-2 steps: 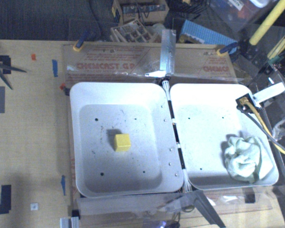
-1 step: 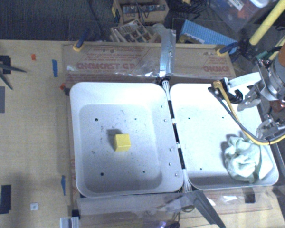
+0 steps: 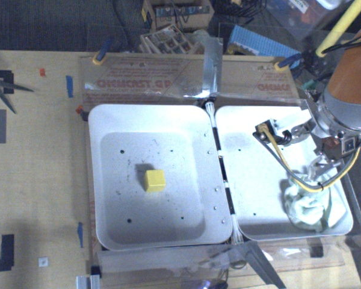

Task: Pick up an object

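Note:
A small yellow cube (image 3: 155, 180) lies near the middle of the left bin (image 3: 108, 125). A crumpled white and pale green soft object (image 3: 307, 207) rests in the front right corner of the right bin (image 3: 246, 161). My gripper (image 3: 319, 171) hangs low over the right bin's right side, just above and behind the soft object, partly hidden by its own cabling. The grey arm with its orange band (image 3: 349, 80) comes in from the right edge.
A yellow cable (image 3: 281, 155) loops from a black fitting (image 3: 266, 131) across the right bin toward the gripper. A raised divider (image 3: 219, 161) separates the two bins. Taped cardboard (image 3: 168, 83) lines the back edge, and clutter lies beyond the bench.

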{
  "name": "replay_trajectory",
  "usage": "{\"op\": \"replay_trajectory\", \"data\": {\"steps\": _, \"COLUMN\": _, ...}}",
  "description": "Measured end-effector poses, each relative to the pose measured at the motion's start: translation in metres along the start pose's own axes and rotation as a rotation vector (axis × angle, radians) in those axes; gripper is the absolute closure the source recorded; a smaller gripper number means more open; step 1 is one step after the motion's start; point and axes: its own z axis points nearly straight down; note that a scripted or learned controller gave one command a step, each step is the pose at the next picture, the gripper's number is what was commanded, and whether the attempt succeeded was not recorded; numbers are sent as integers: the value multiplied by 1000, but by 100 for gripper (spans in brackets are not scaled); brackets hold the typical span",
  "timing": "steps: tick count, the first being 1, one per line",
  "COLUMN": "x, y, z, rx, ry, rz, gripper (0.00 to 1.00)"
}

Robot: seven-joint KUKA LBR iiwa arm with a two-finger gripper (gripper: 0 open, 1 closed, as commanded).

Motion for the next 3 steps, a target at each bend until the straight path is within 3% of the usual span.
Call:
{"op": "replay_trajectory", "data": {"steps": 1, "x": 18, "y": -43, "z": -11, "rx": -3, "ry": 4, "rz": 119, "gripper": 0}}
{"op": "replay_trajectory", "data": {"steps": 2, "x": 17, "y": -40, "z": -21, "rx": -2, "ry": 3, "rz": 127, "gripper": 100}}
{"op": "replay_trajectory", "data": {"steps": 3, "x": -11, "y": -59, "z": -59, "rx": -3, "ry": 3, "rz": 91, "gripper": 100}}
